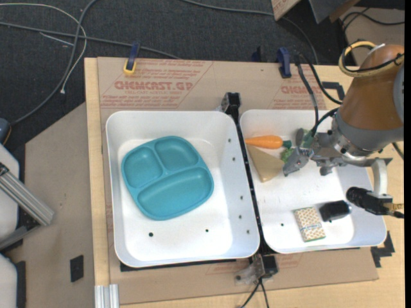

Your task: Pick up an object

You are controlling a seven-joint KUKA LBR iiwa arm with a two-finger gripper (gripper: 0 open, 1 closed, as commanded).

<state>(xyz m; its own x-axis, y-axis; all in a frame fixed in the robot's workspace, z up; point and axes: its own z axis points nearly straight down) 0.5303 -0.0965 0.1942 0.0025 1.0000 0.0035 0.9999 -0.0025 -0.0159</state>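
In the right bin [359, 239], an orange carrot [264, 142] with a green top lies near the far left corner. A pale yellow cheese wedge [267, 167] sits just in front of it. My gripper [297, 160] hangs low at the wedge's right edge, close to the carrot's green end, and nothing is visibly held. A small patterned box [309, 224] lies nearer the bin's front.
The left bin [128, 236] holds a blue divided plate [167, 177]. A black clamp [230, 101] stands at the far end of the ridge between the bins. The arm's grey and orange body [372, 101] looms over the right bin's far right side.
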